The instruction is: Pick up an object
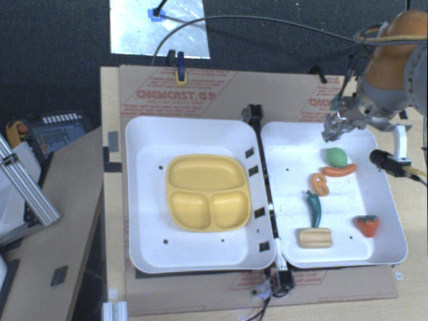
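Observation:
The right bin [294, 146] holds several toy foods. A green round piece [336, 156] lies at the back, with an orange sausage-like piece [340, 171] just in front of it. An orange curled piece [319, 184], a teal pepper [313, 208], a tan bread roll [314, 237] and a red-orange strawberry-like piece [366, 225] lie nearer the front. My gripper [332, 131] hangs above the bin's back edge, just behind the green piece and apart from it. Nothing shows between its fingers.
The left bin [144, 179] carries a yellow divided tray [205, 191]. A black divider with clips [261, 179] runs between the bins. A grey keypad device [57, 136] and a metal rail [27, 186] stand off the bench to the left.

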You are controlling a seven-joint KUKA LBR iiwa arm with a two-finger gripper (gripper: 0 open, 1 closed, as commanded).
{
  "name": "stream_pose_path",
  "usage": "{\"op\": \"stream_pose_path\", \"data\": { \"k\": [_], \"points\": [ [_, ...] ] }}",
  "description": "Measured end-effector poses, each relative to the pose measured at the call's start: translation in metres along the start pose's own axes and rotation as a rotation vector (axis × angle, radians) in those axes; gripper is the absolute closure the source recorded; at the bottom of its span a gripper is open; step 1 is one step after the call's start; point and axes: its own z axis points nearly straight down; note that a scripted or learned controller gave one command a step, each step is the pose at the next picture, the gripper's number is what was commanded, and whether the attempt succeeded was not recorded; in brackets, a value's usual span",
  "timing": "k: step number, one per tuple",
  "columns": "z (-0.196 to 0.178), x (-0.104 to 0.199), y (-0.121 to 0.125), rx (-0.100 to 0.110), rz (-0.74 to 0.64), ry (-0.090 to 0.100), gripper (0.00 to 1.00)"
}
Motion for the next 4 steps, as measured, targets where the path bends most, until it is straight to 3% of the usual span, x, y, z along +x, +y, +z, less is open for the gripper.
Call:
{"op": "stream_pose_path", "data": {
  "k": [1,4],
  "points": [
    [-0.057,-0.005,-0.007,-0.002,0.003,-0.001,1.00],
    [-0.054,0.154,-0.063,0.006,-0.006,0.003,1.00]
  ]
}}
